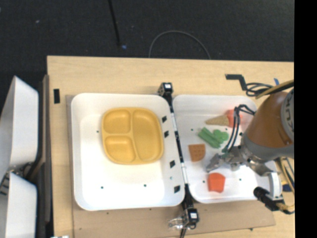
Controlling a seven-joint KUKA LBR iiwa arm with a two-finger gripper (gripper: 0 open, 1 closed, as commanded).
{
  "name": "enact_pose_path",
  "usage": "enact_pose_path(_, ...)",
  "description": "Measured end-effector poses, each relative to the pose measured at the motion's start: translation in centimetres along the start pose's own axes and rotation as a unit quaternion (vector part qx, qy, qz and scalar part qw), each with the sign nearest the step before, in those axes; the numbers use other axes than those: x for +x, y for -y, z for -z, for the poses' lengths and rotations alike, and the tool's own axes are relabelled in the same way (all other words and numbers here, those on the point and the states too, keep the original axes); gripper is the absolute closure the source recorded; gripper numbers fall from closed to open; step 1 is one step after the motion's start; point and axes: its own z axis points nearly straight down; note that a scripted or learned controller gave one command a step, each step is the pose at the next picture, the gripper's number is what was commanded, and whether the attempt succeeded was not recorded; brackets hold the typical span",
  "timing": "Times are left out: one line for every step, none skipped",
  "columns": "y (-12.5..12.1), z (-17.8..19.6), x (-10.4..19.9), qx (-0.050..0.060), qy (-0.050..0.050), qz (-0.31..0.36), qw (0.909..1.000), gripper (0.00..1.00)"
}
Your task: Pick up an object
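The right bin (pixel 198 108) holds a red-orange block (pixel 216 182) near its front, a brown square piece (pixel 197 152) toward its left, a green toy (pixel 213 136) in the middle and an ice cream cone toy (pixel 222 118) at the back. My gripper (pixel 220 163) hangs low over the bin, just above the red-orange block and right of the brown piece. Its grey fingers (pixel 214 163) point left and look spread, with nothing between them. The arm's orange band (pixel 270 123) sits over the bin's right side and hides that part.
The left bin (pixel 84 187) carries a yellow divided plate (pixel 132 135). A black divider with clips (pixel 174 148) runs between the bins. Cables (pixel 252 88) lie on the bench at the back right. White boxes (pixel 20 128) stand off the bench's left edge.
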Motion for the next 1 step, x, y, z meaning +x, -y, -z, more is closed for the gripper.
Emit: enact_pose_path(-0.05, 0.17, -0.03, -0.001, -0.001, -0.002, 1.0, 0.0)
